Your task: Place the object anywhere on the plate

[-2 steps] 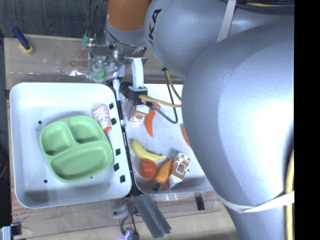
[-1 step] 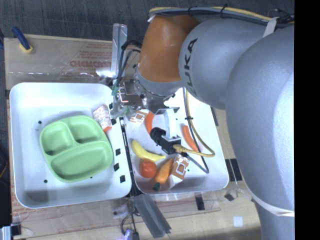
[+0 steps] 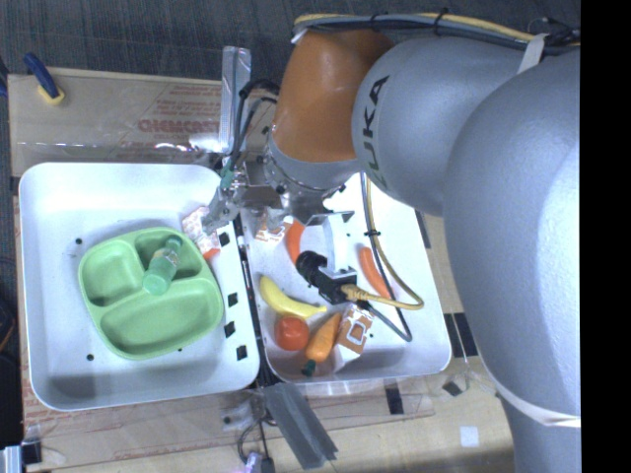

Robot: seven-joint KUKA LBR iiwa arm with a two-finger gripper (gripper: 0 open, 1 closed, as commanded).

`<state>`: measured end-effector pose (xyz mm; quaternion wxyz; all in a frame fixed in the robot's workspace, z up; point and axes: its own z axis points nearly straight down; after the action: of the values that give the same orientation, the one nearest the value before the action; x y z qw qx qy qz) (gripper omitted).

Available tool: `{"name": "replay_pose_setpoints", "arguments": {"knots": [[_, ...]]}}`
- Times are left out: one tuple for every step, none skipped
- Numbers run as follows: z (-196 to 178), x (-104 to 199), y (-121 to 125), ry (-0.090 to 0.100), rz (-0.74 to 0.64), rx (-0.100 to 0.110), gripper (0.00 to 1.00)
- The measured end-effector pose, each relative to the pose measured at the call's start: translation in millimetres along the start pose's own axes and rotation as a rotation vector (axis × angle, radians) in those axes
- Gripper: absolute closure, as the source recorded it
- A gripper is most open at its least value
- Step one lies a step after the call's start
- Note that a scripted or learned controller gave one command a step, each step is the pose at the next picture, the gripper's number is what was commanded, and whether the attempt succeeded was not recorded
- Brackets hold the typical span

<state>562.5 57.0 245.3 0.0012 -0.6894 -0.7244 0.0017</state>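
Observation:
A green plate [image 3: 148, 308] with three compartments rests in the left bin [image 3: 49, 205]. A small green bottle [image 3: 163, 267] lies on its side across the plate's upper right compartment. My gripper [image 3: 229, 197] hangs over the wall between the two bins, just up and right of the plate. A crinkled clear packet with orange print [image 3: 202, 229] lies right under the gripper, at the left bin's right edge beside the plate. I cannot tell whether the gripper touches it.
The right bin [image 3: 419, 348] holds a banana [image 3: 283, 299], a red tomato [image 3: 291, 333], a carrot [image 3: 322, 338], a small snack packet [image 3: 355, 329] and two orange sticks [image 3: 294, 240] [image 3: 373, 270]. The arm's bulk covers that bin's upper part.

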Motion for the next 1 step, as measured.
{"name": "replay_pose_setpoints", "arguments": {"knots": [[-80.9, 39.3, 53.6, 0.001, 0.050, -0.003, 0.00]]}}
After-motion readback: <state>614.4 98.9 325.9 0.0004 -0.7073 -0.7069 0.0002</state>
